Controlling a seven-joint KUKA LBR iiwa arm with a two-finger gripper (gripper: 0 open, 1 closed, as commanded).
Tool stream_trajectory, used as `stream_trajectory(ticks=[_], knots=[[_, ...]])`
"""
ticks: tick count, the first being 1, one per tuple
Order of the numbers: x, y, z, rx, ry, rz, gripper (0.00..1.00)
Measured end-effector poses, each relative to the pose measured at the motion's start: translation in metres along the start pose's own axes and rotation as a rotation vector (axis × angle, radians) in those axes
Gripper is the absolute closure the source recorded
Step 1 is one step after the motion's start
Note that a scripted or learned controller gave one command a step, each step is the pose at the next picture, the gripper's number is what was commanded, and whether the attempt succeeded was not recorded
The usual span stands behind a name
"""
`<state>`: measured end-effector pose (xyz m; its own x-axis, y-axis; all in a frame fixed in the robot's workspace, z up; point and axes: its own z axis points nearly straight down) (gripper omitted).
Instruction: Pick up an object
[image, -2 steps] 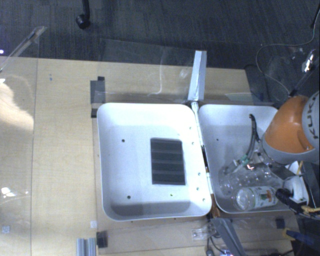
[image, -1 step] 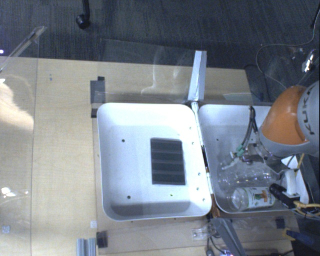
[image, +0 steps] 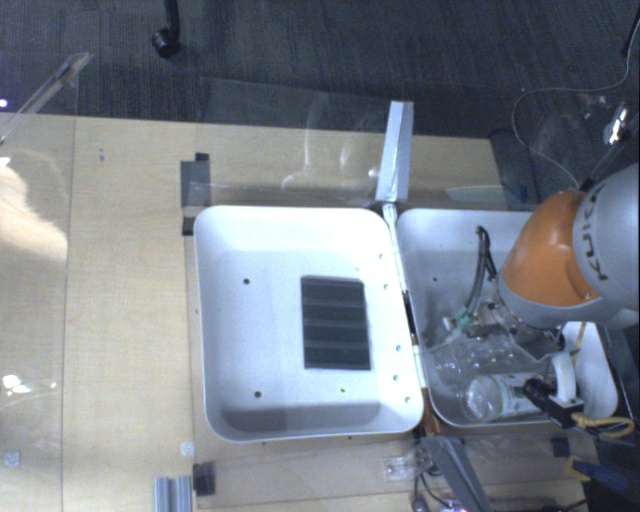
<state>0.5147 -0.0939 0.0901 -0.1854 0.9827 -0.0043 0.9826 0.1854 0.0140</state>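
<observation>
A dark ridged rectangular pad (image: 335, 322) lies flat in the middle of the left bin (image: 230, 300). In the right bin (image: 440, 250), a clear plastic bottle (image: 497, 397) lies on its side near the front wall. Crumpled clear plastic with a green bit (image: 460, 322) sits just behind it. The arm's orange band (image: 545, 255) and grey wrist hang over the right bin. My gripper (image: 487, 328) is low among the clear items, just above the bottle, and the wrist hides much of it.
A clear upright panel (image: 397, 150) stands behind the seam between the bins. Cables (image: 484, 262) run along the wrist. A black and white fitting (image: 556, 388) sits at the right bin's front right. Bare wood bench (image: 120, 330) lies to the left.
</observation>
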Motion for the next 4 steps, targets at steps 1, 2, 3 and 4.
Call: stream_trajectory(ticks=[1, 2, 3, 4], knots=[[0.0, 0.004, -0.013, -0.011, -0.002, -0.002, 1.0], [0.0, 0.004, -0.013, -0.01, -0.002, -0.002, 0.0], [-0.034, 0.092, 0.003, 0.002, 0.0, 0.097, 0.0], [-0.022, 0.153, 0.005, 0.013, 0.003, -0.002, 0.0]])
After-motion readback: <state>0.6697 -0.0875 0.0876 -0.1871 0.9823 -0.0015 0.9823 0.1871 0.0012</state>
